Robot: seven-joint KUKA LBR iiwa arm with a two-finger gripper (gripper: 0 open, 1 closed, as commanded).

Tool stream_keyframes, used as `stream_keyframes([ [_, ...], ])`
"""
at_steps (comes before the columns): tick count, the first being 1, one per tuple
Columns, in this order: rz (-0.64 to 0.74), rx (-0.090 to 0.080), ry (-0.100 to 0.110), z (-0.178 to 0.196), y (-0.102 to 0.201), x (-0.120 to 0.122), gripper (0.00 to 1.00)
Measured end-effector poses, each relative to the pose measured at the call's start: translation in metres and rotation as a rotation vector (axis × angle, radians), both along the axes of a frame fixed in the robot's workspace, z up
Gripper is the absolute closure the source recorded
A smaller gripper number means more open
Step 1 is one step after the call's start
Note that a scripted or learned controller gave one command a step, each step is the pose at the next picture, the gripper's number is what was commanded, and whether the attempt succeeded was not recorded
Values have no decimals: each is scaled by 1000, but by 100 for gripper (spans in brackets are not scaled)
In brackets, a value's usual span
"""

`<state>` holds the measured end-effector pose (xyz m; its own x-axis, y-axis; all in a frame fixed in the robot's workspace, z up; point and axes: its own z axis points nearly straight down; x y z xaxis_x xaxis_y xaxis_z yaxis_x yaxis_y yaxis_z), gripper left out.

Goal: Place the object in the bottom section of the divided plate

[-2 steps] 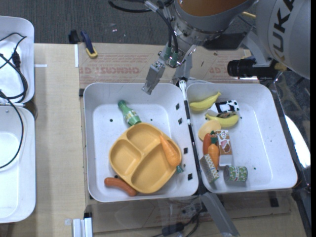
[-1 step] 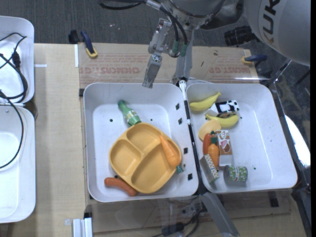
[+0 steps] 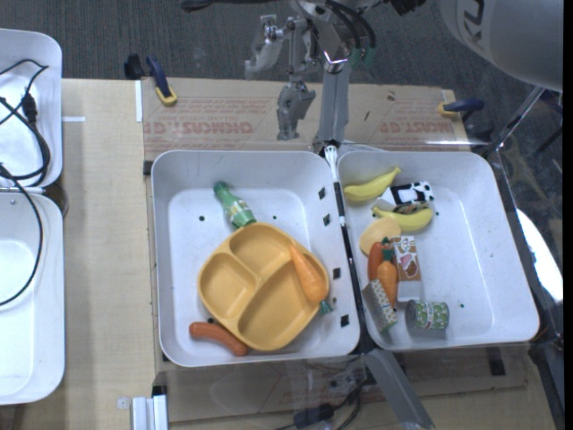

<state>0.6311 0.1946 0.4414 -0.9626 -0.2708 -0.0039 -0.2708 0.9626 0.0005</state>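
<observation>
Two white bins are carried side by side on the bench, the left bin (image 3: pixel 170 267) and the right bin (image 3: pixel 501 240) meeting along a shared wall in the middle. A yellow divided plate (image 3: pixel 246 294) is laid in the left bin, toward its near edge and tilted so that its compartments run diagonally. An orange carrot (image 3: pixel 307 273) is rested on the plate's right rim, partly over the right-hand compartment and close to the shared wall. A green bottle (image 3: pixel 234 205) is laid just beyond the plate's far edge, its base touching or nearly touching the rim. A sausage (image 3: pixel 218 336) is laid against the plate's near-left edge, near the bin's near-left corner. A small green thing is tucked by the plate's right edge, too small to be named. In the right bin a cluster is kept along the shared wall: a banana (image 3: pixel 371 185) near the far edge, a second banana (image 3: pixel 405 217) beside a black-and-white toy (image 3: pixel 414 193), a yellow round fruit (image 3: pixel 380 234), a second carrot (image 3: pixel 385 279), a small carton (image 3: pixel 407 262), a flat packet (image 3: pixel 380 305) and a green can (image 3: pixel 428 315) toward the near edge. The gripper (image 3: pixel 288 115) is held high beyond the far edge of the bins, above the bench's cardboard strip (image 3: pixel 215 124), well apart from everything in the bins. Nothing is seen between its fingers, and whether they are apart or together cannot be told.
</observation>
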Motion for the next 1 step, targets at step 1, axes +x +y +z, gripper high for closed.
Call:
stream_keyframes([
  [1,0,0,0,0,0,0,0],
])
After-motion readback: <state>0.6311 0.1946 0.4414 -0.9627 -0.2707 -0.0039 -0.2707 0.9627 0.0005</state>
